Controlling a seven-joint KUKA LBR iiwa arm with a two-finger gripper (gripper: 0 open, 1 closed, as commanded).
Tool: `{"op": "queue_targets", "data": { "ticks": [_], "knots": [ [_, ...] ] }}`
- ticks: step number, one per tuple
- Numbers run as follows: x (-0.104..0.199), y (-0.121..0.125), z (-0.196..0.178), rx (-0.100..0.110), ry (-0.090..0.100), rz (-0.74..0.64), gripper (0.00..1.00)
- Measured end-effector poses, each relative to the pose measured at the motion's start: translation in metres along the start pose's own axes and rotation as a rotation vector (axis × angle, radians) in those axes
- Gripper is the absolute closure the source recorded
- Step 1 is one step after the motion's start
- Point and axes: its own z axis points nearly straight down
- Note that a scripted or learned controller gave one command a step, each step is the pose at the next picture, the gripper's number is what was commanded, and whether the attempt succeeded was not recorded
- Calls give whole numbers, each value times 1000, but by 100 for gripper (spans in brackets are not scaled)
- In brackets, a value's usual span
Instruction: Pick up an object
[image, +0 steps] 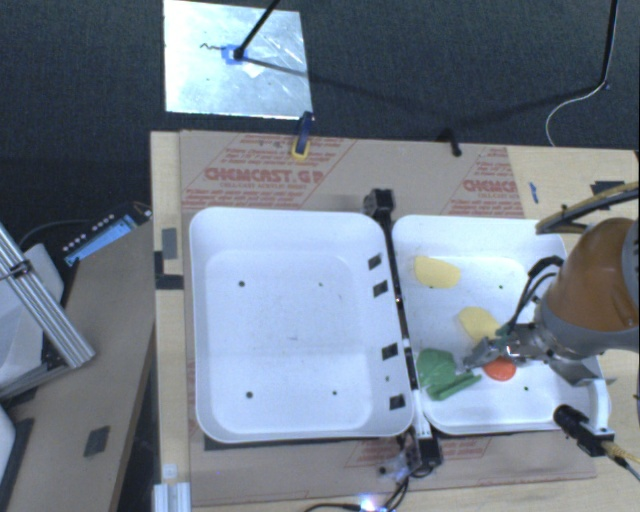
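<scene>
1. Bins first, going left to right: the left bin (290, 320) is a shallow white tray with only a few dark dots on its floor; the right bin (470, 245) touches it along a black hinge-like seam and carries all the objects.

2. Objects in the right bin: a green piece (440, 372) lies at the near left corner, close to the seam, its long axis running roughly left to right with a slight rise toward the right. A pale yellow piece (437, 271) sits toward the far wall, a second yellow piece (478, 322) nearer the middle, and an orange-red piece (500, 371) lies just right of the green one.

3. Gripper (487, 355): it hangs low over the near part of the right bin, reaching in from the right, between the second yellow piece and the orange-red one. The green piece lies just to its left, the orange-red one just below and right. Whether its pincer is apart or together I cannot tell; the tips are too small and blurred.

4. Judgement: the orange-red piece looks the nearest candidate, nearly beneath the tips.

5. Surface and room: the floor is smooth and flat. The near wall and the green piece crowd the spot, so a descent has little room to spare.
</scene>
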Motion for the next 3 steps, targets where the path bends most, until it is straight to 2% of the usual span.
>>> {"op": "queue_targets", "data": {
  "ticks": [1,2,3],
  "knots": [
    [0,5,-12,-9,-2,-3,100],
    [-6,44,-156,-18,-5,-8,100],
    [32,67,-295,-20,-2,-12,100]
  ]
}}
